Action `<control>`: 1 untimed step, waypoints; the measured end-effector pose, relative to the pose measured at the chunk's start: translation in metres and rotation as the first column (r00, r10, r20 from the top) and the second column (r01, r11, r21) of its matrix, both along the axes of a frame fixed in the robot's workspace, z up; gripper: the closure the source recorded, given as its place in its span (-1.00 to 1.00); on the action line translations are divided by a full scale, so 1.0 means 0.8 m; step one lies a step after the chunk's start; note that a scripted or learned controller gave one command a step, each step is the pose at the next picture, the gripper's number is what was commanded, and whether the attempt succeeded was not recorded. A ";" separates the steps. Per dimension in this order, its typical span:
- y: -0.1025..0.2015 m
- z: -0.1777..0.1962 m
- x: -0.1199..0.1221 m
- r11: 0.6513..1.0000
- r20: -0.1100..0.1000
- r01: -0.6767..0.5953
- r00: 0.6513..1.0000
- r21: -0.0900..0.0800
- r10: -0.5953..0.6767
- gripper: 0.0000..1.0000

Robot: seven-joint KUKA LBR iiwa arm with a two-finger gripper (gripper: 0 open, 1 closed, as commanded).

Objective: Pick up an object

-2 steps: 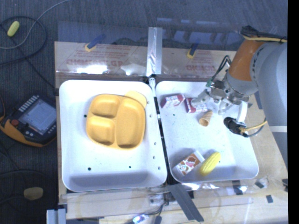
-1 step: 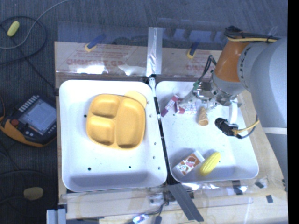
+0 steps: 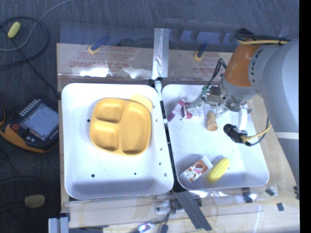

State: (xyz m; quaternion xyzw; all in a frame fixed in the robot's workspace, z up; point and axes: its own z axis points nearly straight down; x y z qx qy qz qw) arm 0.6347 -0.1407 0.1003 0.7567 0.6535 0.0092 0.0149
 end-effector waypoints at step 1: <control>-0.013 0.000 0.001 0.999 -0.004 -0.042 0.999 0.005 0.042 -1.00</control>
